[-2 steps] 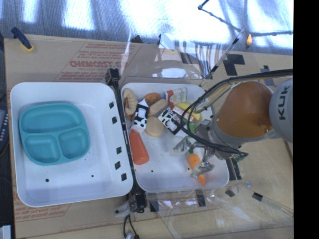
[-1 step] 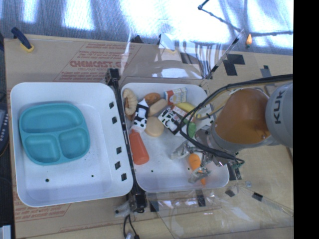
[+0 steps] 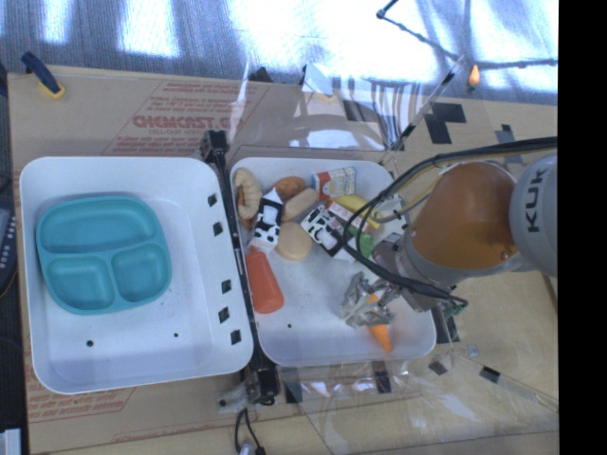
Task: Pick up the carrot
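Note:
The carrot (image 3: 381, 335) is a small orange cone lying in the right bin (image 3: 313, 335), close to its front right corner. My gripper (image 3: 365, 303) hangs directly over the carrot's upper end and hides part of it, so only the pointed lower end pokes out toward the bin's front wall. A speck of orange also shows within the gripper's metal parts. The arm's orange band (image 3: 465, 218) sits above and to the right of the gripper.
Toy foods crowd the right bin's back half: a cow-patterned item (image 3: 268, 224), a bread-like piece (image 3: 295, 243), a doughnut (image 3: 248, 195) and a small carton (image 3: 334, 180). An orange-red cylinder (image 3: 264, 279) lies by the bin's left wall. The left bin (image 3: 123, 344) holds a teal divided plate (image 3: 101, 252).

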